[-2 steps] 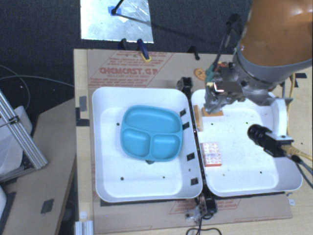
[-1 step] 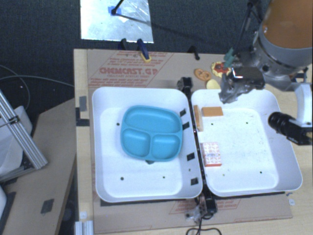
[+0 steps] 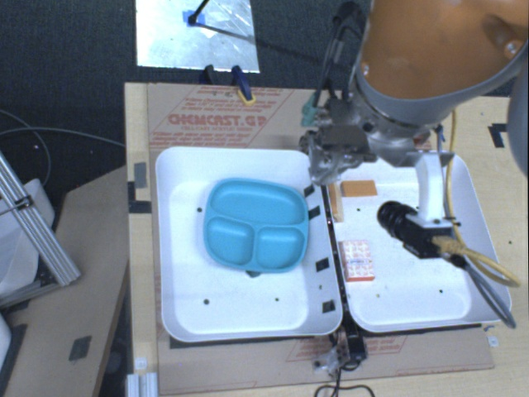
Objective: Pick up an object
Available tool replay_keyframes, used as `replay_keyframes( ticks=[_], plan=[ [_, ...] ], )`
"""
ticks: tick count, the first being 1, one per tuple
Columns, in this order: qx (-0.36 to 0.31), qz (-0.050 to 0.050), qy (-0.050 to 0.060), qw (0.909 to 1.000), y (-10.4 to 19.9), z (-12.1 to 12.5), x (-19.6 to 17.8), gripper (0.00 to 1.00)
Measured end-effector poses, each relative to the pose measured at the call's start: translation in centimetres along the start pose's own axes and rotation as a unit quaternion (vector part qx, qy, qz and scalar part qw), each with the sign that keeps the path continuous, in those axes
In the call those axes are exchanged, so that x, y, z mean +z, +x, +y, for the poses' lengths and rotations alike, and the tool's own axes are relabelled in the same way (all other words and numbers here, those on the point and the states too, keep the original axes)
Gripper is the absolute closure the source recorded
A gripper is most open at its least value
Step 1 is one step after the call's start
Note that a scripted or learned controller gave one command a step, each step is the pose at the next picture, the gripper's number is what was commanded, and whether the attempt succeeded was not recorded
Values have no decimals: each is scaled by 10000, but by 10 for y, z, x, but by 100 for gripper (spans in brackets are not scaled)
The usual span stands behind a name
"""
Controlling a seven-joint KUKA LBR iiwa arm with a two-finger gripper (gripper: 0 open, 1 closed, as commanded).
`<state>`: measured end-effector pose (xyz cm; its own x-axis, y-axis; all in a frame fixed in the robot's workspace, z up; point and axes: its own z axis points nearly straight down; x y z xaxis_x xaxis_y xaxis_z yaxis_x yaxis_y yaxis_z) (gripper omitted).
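Two shallow white moulded bins (image 3: 190, 304) sit side by side beneath the grey, orange-banded arm (image 3: 430, 31), bent down over their shared wall. A glossy blue three-compartment plastic plate (image 3: 254, 224) lies mid-bin on the view's left. The right bin holds a flat red-and-white patterned packet (image 3: 356, 260) and a smaller tan rectangular block (image 3: 359, 188) just beside the gripper (image 3: 329, 168), whose state cannot be told.

Red outlined letters on the cardboard sheet (image 3: 216, 121), in the upper middle of the frame, read roughly "CHEMCAST GP". The finer red lines above them are too small to read. Red print on the small card (image 3: 357, 260) in the right bin (image 3: 413, 300) is also illegible.
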<state>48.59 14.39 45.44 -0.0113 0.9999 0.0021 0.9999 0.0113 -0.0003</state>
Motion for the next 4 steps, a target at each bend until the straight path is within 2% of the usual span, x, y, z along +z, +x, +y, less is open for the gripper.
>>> replay_keyframes(
  ticks=[1, 2, 3, 4],
  plan=[
    [8, 0, -33, 10000, -4, 1, -13, 100],
    [83, -19, 27, 10000, -78, -1, 70, 100],
    [20, 0, -25, 10000, -34, 0, 42, 100],
    [60, -6, -34, 10000, -61, 2, 10, 100]
  ],
)
